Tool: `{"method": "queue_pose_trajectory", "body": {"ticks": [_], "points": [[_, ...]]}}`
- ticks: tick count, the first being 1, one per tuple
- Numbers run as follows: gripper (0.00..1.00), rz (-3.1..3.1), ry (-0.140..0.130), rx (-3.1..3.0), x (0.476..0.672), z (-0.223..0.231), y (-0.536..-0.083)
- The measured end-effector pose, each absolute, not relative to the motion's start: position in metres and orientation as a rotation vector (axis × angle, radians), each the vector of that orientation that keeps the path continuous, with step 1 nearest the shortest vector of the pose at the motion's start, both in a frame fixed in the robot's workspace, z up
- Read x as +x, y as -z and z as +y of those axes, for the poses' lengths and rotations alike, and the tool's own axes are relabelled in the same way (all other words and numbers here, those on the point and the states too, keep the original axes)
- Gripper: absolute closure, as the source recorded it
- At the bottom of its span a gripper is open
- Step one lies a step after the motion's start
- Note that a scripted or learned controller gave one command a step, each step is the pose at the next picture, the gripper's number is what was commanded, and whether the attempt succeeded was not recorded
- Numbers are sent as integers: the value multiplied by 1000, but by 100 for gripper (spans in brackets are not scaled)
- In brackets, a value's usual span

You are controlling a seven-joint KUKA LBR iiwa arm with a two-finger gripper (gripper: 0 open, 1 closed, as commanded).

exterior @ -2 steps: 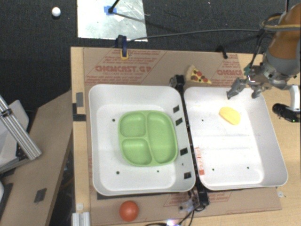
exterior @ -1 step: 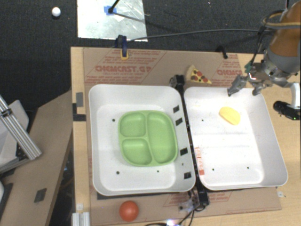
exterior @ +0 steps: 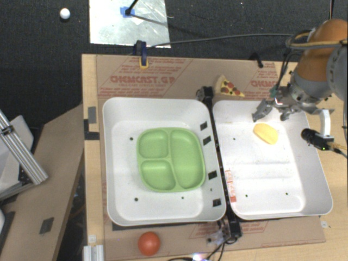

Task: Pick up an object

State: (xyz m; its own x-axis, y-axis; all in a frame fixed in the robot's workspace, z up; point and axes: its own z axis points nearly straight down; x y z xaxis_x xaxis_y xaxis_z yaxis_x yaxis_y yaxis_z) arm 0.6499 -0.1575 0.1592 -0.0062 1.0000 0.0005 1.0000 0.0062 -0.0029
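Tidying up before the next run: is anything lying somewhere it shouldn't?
Yes. A pizza slice toy lies on the board behind the right bin, and a red ball sits in front of the left bin, both outside the bins.

The gripper (exterior: 276,110) hangs over the right bin (exterior: 283,200), fingers spread, just above a yellow piece (exterior: 266,133). A green tray (exterior: 170,159) lies in the left bin (exterior: 119,200).
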Motion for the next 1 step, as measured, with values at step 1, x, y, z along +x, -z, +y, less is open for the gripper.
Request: {"method": "queue_pose_trajectory", "body": {"ticks": [1], "points": [[0,-2224,-1,-2218,656,-165,-110]]}}
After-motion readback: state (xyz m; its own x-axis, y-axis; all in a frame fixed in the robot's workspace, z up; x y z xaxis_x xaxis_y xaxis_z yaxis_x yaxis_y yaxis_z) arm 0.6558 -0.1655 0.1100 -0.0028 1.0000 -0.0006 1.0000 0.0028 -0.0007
